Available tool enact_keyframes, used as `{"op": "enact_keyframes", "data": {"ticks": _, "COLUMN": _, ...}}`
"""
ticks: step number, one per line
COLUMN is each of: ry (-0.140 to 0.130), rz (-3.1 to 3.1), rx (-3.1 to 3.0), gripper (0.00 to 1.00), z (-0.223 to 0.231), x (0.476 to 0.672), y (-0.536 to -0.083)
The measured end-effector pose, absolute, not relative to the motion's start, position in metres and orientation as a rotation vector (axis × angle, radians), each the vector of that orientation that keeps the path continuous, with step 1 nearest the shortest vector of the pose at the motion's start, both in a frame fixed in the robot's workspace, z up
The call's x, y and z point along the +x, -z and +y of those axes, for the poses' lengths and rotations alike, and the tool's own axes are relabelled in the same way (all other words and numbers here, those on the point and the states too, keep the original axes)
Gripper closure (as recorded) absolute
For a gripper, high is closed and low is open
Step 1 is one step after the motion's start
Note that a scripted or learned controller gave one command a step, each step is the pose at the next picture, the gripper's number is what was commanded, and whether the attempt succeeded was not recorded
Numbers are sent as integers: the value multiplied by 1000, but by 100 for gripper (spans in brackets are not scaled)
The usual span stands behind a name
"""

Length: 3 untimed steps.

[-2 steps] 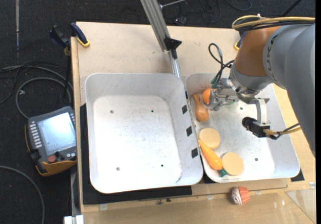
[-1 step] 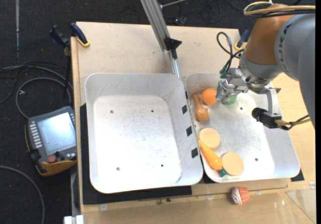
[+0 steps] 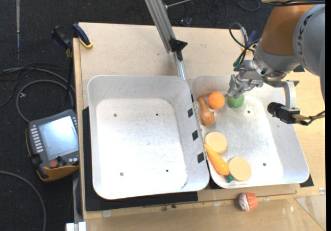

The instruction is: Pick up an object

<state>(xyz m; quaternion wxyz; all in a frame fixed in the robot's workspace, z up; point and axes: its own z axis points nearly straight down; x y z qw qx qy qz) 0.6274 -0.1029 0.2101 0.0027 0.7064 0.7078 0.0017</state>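
The big grey arm (image 3: pixel 295 28) reaches in from the right. Its gripper (image 3: pixel 239 90) sits right on top of a small green ball (image 3: pixel 236 101) at the far end of the right bin (image 3: pixel 289 147), beside an orange ball (image 3: pixel 216 100). I cannot tell whether it grasps the ball. The ball looks light, smooth, maybe slippery; squeeze its round sides. I see "KUKA" letters on the arm.

The gripper (image 3: pixel 237 91) is covering part of the green ball (image 3: pixel 236 101); the arm (image 3: pixel 295 33) is running off the right edge.
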Motion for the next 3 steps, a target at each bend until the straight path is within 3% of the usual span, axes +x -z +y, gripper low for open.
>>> {"op": "enact_keyframes", "data": {"ticks": 3, "ry": -2, "rz": 2233, "rx": 2213, "gripper": 100, "z": 56, "x": 582, "y": -220}}
